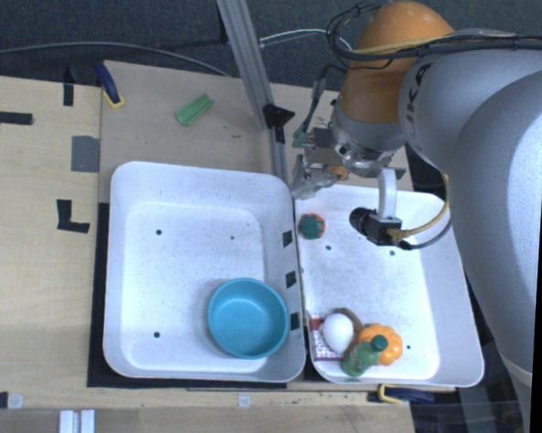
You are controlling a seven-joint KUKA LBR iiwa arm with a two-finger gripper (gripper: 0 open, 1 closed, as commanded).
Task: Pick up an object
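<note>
Gripper (308,181) at right bin (433,267) 11 o'clock corner, above small ball (312,225); grip state impossible to tell. Blue bowl (246,317) at left bin (132,248) 5 o'clock.

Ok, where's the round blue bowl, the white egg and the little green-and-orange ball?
Round blue bowl (246,317), camera view, its inside bottom.
White egg (338,331), camera view, its top.
Little green-and-orange ball (312,226), camera view, its middle.
</note>
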